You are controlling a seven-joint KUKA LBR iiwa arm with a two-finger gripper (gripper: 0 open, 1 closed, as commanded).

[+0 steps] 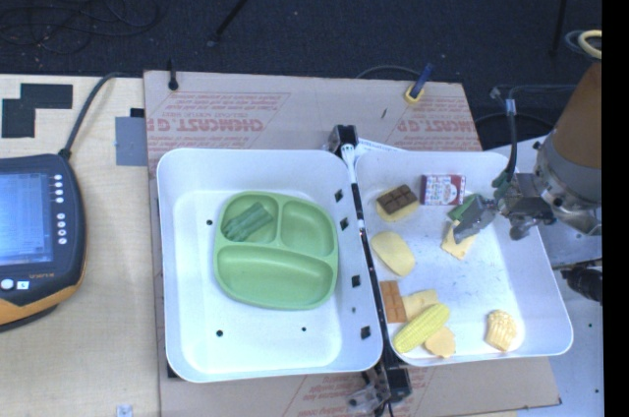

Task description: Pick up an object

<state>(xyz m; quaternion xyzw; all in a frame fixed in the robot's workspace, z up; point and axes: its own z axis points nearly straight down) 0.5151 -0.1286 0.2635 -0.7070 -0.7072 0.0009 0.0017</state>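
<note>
While a grey handheld control pendant with a lit screen [34,226] lies at the far left of the wooden bench, the left shallow white bin [187,327] holds a green plastic divided plate [277,253], and a darker green flat piece [248,220] rests in that plate's upper left compartment. Just beside it, the right shallow white bin [536,277] carries the loose toy foods. A brown waffle-like block [397,200] lies near its upper left, with a small red and white carton [441,189] just to the right. Below them sits a pale yellow rounded piece [394,253]. Lower still, an orange-brown cracker [393,301] lies against the bin's left wall, touching a yellow corn cob [422,327] and an orange-yellow wedge [441,342]. A small yellow ridged shell-like piece [501,330] rests apart near the lower right corner. The two-finger gripper [468,220] hangs low over a yellow cheese-like wedge [456,246] in the middle right of the bin; whether its jaws are open or closed I cannot tell, and no object is seen between them.
</note>
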